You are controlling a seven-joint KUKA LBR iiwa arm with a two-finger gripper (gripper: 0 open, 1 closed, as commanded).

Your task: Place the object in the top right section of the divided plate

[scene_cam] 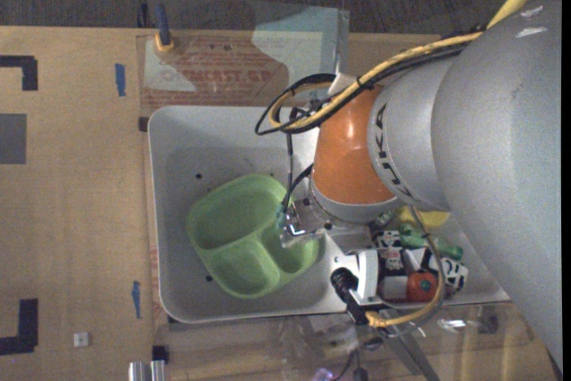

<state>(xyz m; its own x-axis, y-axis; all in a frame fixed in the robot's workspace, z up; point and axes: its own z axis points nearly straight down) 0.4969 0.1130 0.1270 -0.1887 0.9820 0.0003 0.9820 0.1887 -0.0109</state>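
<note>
single fixed camera overhead, slanted down on white bin (178, 183).

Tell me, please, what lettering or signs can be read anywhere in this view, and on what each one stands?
"KUKA": partly visible, running sideways down the grey arm beside its orange band.
Red print on the brown cardboard sheet behind the white bin: too blurred to read.
</note>
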